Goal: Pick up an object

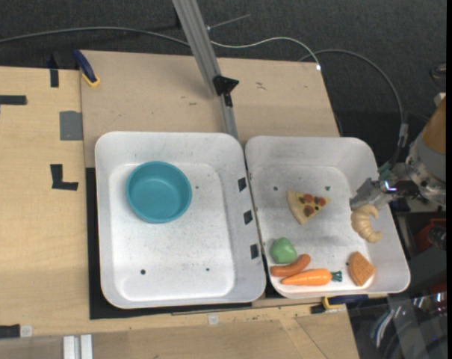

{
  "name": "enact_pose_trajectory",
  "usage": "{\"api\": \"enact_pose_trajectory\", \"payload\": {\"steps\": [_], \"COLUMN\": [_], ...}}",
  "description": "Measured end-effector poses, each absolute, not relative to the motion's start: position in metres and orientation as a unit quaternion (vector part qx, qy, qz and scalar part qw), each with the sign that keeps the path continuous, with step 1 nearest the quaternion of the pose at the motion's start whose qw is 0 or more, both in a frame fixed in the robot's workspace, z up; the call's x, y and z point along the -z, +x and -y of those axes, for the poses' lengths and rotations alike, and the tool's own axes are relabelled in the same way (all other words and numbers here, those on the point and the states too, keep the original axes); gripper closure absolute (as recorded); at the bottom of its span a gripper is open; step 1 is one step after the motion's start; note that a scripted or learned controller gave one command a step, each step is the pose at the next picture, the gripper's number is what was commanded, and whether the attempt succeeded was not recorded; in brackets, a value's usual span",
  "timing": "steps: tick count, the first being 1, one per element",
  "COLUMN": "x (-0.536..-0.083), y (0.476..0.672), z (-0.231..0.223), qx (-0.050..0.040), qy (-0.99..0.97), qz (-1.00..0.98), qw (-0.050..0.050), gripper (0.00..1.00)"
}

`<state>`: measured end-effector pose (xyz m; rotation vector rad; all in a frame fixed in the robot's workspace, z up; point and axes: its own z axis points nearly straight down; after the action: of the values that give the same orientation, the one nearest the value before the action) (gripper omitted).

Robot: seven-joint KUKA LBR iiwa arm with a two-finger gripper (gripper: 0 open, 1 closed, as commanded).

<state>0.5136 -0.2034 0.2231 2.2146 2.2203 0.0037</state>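
Observation:
The right bin (315, 152) holds several toy foods. A pizza slice (305, 205) lies near its middle and a tan croissant (366, 222) lies by its right wall. Along the front are a green vegetable (283, 250), a red sausage (290, 266), an orange carrot (308, 278) and a bread piece (361, 268). My gripper (369, 191) hangs over the right bin's right edge, just above the croissant's upper end and to the right of the pizza slice. Nothing shows in its grasp.
The left bin (113, 275) holds a teal bowl (159, 191) at its upper left. A grey metal pole (203, 43) slants down to the bins' shared back corner. Cables (345, 54) run over the bench behind the right bin. The arm (431, 152) stands at the right.

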Motion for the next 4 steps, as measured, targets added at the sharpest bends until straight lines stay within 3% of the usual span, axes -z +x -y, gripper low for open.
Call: {"api": "enact_pose_trajectory", "payload": {"steps": [1, 4], "x": [-0.276, -0.26], "y": [0.515, 0.543], "z": [0.203, 0.055], "qx": [-0.001, 0.0001], "qy": [0.706, 0.705], "qz": [-0.708, -0.71], "qw": [0.003, -0.001], "gripper": [1.0, 1.0]}}
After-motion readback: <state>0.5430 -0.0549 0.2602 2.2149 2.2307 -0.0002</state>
